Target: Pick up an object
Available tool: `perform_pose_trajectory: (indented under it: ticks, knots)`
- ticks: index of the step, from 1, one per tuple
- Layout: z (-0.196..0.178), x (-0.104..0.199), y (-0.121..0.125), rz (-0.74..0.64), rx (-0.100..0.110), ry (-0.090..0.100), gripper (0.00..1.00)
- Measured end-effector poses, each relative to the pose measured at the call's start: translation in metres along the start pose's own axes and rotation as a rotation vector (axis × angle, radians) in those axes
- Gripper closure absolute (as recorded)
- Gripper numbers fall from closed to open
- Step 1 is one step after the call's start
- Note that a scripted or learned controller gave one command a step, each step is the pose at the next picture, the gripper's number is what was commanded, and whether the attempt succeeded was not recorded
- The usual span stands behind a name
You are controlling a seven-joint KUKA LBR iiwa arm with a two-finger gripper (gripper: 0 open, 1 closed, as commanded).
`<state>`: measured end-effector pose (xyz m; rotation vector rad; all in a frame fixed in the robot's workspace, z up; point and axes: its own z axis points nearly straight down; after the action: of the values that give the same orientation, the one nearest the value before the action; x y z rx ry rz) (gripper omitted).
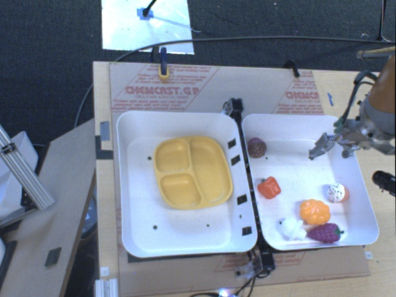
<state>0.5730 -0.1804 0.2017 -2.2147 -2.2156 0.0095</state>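
The right bin [365,224] holds several toy foods. A dark red ball [257,146] lies at its far left, and a red pepper [268,188] sits below that. Toward the front are an orange pumpkin [315,211], a white speckled egg [336,193], a small white piece [291,228] and a purple bunch of grapes [324,232]. My gripper [333,148] hangs over the bin's far right part, open, with nothing between its fingers. It stands above and behind the egg, well apart from every toy.
The left bin [133,166] holds a yellow divided plate [192,172]. A black-marked divider [242,178] runs where the two bins meet. A blue and yellow clamp [163,64] sits at the bench's far edge, and a grey side table [55,184] stands at the left.
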Motion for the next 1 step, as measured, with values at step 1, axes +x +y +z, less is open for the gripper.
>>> perform_pose_trajectory:
  ticks: [1]
  knots:
    - [-0.0068,0.0004,0.0029,-0.003,-0.012,-0.003,0.00]
